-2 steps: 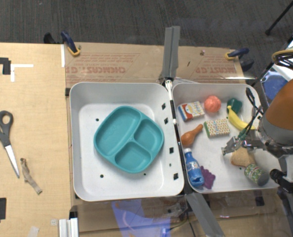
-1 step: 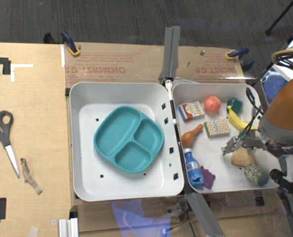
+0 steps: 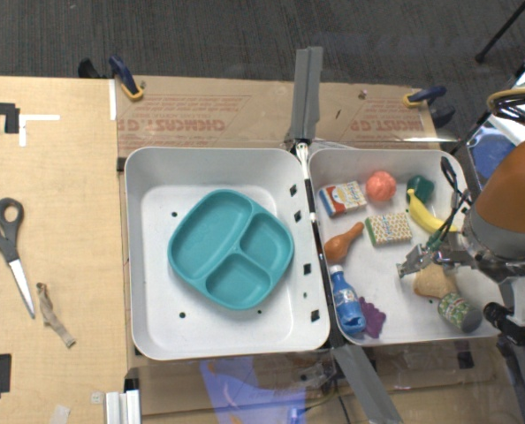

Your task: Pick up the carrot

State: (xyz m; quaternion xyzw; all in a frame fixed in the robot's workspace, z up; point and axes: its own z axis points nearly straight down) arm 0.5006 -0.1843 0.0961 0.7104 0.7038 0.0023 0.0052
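The carrot (image 3: 343, 241), orange with a thicker brown end, lies at a slant in the right bin (image 3: 395, 159) near its left wall. My gripper (image 3: 418, 262) hangs over the right part of that bin, about a hand's width to the right of the carrot and just above a tan bread-like piece (image 3: 436, 282). Nothing of the carrot is in the gripper.
Around the carrot lie a small white and red box (image 3: 343, 199), a patterned block (image 3: 388, 229), a banana (image 3: 424, 215), a red ball (image 3: 381, 185), a blue bottle (image 3: 344, 297), a purple item (image 3: 374, 318) and a can (image 3: 457, 311). The left bin (image 3: 148, 193) holds a teal divided plate (image 3: 232, 248).
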